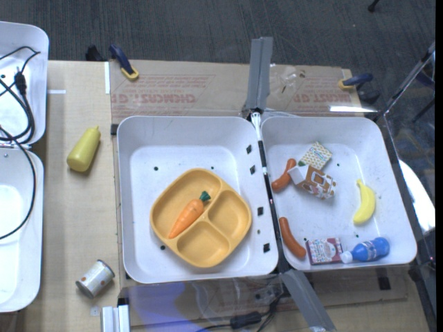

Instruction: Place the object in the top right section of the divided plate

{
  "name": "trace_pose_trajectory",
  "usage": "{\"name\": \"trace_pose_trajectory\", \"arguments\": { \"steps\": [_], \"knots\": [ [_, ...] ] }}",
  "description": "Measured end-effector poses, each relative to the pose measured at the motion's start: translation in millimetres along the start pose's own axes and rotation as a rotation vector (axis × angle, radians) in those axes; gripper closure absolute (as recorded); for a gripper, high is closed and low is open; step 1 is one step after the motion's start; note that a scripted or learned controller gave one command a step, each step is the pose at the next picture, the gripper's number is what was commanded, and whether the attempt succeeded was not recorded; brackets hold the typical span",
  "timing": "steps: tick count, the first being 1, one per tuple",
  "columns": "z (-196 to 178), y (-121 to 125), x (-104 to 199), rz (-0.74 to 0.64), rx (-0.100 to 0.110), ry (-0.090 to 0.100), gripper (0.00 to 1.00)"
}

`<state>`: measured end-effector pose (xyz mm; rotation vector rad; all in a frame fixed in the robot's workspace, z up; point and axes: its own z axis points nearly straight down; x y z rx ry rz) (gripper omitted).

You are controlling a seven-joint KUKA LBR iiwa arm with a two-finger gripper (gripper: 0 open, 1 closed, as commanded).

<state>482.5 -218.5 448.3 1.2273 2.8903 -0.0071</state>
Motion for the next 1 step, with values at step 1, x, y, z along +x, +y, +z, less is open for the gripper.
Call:
{"name": "trace_pose_trajectory", "arguments": {
  "steps": [1],
  "knots": [
    [7.9,-3.7,-0.4,0.038,-0.001,0.004,1.00]
  ]
}}
